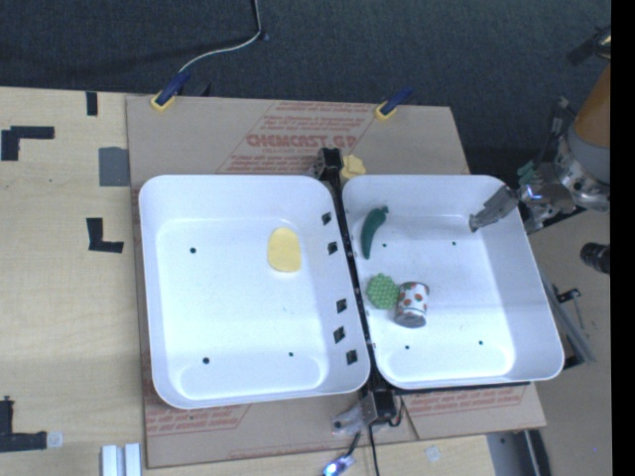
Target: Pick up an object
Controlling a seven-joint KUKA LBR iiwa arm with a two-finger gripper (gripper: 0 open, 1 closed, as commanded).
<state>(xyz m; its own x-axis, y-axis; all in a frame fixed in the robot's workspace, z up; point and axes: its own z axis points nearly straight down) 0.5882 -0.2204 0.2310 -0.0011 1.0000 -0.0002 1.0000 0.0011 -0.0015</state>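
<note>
Glossy white plastic bins (238, 390) on matt brown cardboard sheet (288, 137).

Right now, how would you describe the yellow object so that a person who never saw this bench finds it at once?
Look at the left white bin of the two. The yellow object lies alone on its floor, in the upper right part, near the divider between the bins. It is pale yellow and oval, while the green items and the small spotted cup lie in the other bin.

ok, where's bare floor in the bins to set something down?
Left bin: open all around the yellow piece, widest along its front and left. Right bin: bare across its right half, below the gripper. Crowded by the divider: green curved piece, green ball touching the small can.
</note>
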